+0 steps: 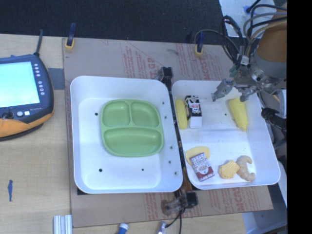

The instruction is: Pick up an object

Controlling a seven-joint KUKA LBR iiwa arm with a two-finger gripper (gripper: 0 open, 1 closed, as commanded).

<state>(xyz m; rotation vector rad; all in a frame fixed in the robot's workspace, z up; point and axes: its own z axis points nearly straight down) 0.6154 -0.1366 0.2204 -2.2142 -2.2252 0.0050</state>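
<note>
A: Where is the tool (233,90) right now?

B: Above the far end of the right bin (263,145), with its two fingers spread wide and nothing between them. One finger points toward the small milk carton (194,112); the other sits just beside the top of the corn cob (238,113).

A: So the corn cob is the likely target?

B: I judge so. It lies near the far right of that bin, well apart from the carton and from the second corn cob (181,113) against the bin's left wall.

A: How should the grasp go?

B: Centre the fingers over the cob's middle, not its tip, and close across its narrow width, since it lies lengthwise toward the near edge. Descend straight, keeping clear of the bin's right wall.

A: Other options?

B: Near the front edge of the same bin lie a red packet (201,166) on a yellow piece, and a croissant (245,168). They are crowded, so riskier. The green divided plate (131,127) sits in the left bin (87,174).
</note>
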